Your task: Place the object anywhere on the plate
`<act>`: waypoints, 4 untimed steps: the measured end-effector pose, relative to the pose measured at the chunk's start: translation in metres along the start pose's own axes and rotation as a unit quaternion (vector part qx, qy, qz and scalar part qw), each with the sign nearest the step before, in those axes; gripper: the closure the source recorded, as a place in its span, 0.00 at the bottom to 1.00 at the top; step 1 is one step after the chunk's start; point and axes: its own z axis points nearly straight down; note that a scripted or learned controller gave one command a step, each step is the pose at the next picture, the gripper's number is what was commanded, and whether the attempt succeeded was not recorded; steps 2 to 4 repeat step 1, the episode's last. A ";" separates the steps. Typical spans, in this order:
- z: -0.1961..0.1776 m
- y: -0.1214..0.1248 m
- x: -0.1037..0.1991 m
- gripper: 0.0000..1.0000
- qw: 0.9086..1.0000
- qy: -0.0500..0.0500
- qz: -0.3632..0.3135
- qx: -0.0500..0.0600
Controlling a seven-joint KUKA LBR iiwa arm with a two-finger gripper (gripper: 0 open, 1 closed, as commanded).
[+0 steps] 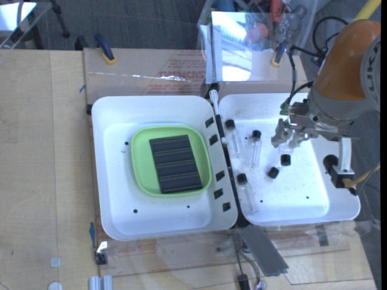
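**Small, clear, slippery targets leave little room for error**

The grey arm with the orange band reaches in from the right, and its two-finger gripper (289, 139) hangs over the right-hand shallow white bin (338, 207). From this slanted view I cannot tell whether its jaws are apart or together, and nothing can be made out between them.

The task's things lie below and to the left of it: several small clear vials with black caps (254, 148) scattered on that bin's floor, along with a couple of loose black caps (285, 159) just beside the gripper. The goal, a light green square plate (140, 162), sits in the left-hand white bin (112, 210) and already carries a dark ribbed rectangular block (176, 164) over most of its middle.

Judging from this, the likeliest failure is a missed grasp: the vials are nearly transparent against white, lie flat, and would probably roll away from closing jaws. A cap could be taken instead of a whole vial. Vials close to the black-clipped divider (216, 156) between the bins leave little space for a finger. On release, little bare green rim remains around the block, so a round vial may well roll off it.
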 end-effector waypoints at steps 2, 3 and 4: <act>0.000 0.000 0.000 0.00 1.000 0.000 0.000 0.000; 0.000 0.000 0.000 0.00 1.000 0.000 0.000 0.000; 0.000 0.000 0.000 0.00 1.000 0.000 0.000 0.000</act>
